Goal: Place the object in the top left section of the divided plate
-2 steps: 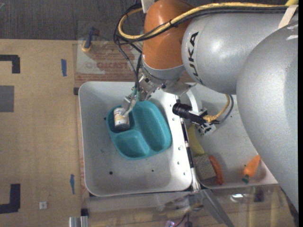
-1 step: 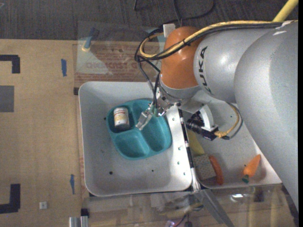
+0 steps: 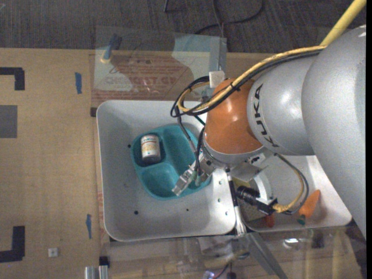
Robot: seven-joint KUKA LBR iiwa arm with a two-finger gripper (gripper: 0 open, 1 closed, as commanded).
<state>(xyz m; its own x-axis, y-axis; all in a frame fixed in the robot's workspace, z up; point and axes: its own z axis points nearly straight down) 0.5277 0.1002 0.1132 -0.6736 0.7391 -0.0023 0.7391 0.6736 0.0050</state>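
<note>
Worktop [image 3: 46, 173] surface lies open on your left, marked with black and blue tape. Next, the left white bin [image 3: 116, 208] holds the teal divided plate [image 3: 154, 185]; a small jar [image 3: 150, 148] with an unreadable label lies in its left section. The tool [image 3: 185, 182] hangs over the plate's lower right rim, grip state indeterminable. "KUKA" is printed on the arm [image 3: 290, 109]. An orange carrot [image 3: 310, 205] lies in the right bin [image 3: 334, 208].
</note>
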